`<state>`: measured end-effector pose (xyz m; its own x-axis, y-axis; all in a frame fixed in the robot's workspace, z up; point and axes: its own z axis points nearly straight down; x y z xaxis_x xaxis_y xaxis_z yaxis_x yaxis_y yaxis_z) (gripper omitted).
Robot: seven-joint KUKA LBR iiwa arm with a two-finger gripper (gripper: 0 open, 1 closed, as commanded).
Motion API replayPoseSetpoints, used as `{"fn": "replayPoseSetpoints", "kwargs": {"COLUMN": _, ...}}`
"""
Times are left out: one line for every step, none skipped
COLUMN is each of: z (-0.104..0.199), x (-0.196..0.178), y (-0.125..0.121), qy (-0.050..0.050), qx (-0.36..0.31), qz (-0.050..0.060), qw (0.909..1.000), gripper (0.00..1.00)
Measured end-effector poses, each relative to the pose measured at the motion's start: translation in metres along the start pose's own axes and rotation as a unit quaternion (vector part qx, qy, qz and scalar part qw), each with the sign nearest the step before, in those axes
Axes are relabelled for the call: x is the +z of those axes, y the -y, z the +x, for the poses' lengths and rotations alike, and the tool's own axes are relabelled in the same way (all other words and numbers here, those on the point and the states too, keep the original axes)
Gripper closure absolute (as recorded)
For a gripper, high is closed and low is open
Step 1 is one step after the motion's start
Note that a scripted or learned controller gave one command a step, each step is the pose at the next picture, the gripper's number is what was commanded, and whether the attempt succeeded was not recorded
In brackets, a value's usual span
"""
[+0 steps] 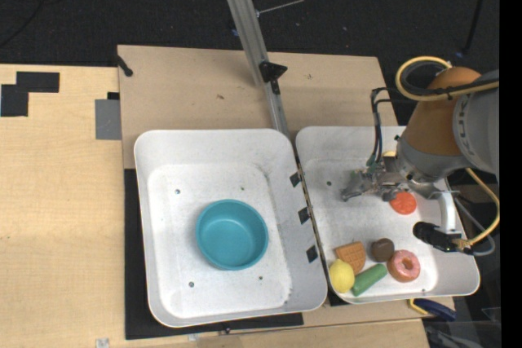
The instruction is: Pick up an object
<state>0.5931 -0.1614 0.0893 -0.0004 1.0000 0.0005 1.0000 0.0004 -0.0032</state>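
My gripper [356, 190] is low over the middle of the right bin [326, 149], reaching in from the right. A small red-orange round object [403, 203] lies just to its right, beside the wrist. Nothing shows in the gripper. Along the bin's near edge lie a yellow lemon [342, 277], a green cucumber-like piece [369, 279], an orange waffle-textured piece [351, 254], a brown lump [382, 248] and a pink donut [404, 266].
The left bin [163, 167] holds a teal bowl [232, 234]. A slanted metal bar [245, 12] rises behind the bins. Black clips [303, 213] sit on the wall between the bins. A yellow cable [420, 73] loops above the arm.
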Motion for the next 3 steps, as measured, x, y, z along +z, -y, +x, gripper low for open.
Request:
{"fn": "replayPoseSetpoints", "kwargs": {"z": -0.001, "x": -0.012, "y": -0.001, "qy": 0.000, "qx": 0.001, "qz": -0.001, "qw": 1.0000, "gripper": 1.00}}
{"fn": "replayPoseSetpoints", "kwargs": {"z": 0.000, "x": -0.074, "y": 0.002, "qy": 0.001, "qx": 0.000, "qz": -0.004, "qw": 1.0000, "gripper": 1.00}}
{"fn": "replayPoseSetpoints", "kwargs": {"z": -0.002, "x": -0.116, "y": 0.003, "qy": 0.001, "qx": 0.000, "qz": -0.003, "qw": 1.0000, "gripper": 1.00}}
